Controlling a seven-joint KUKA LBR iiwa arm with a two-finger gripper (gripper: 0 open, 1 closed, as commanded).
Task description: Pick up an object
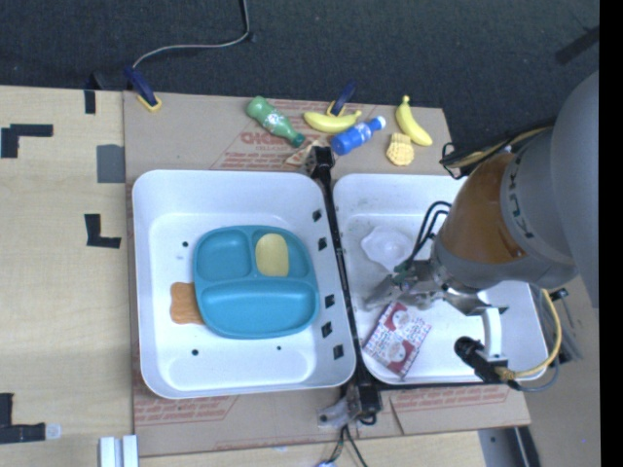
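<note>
In the right bin (506, 353) my gripper (394, 286) hangs low, pointing left, just above a red and white packet (396, 337) that lies flat near the bin's front wall. A clear plastic cup (384, 247) lies just behind the gripper, near the bin's left wall. The left bin (161, 212) holds a blue divided plate (255, 282) with a yellow piece (273, 255) in its upper right compartment. An orange piece (181, 303) pokes out from under the plate's left edge. Nothing shows between the gripper's tips.
Behind the bins, on the cardboard, lie a green bottle (274, 121), a banana (331, 121), a blue bottle (357, 135), a second banana (414, 123) and a yellow corn piece (398, 149). The arm's orange band (477, 222) covers the right bin's right half.
</note>
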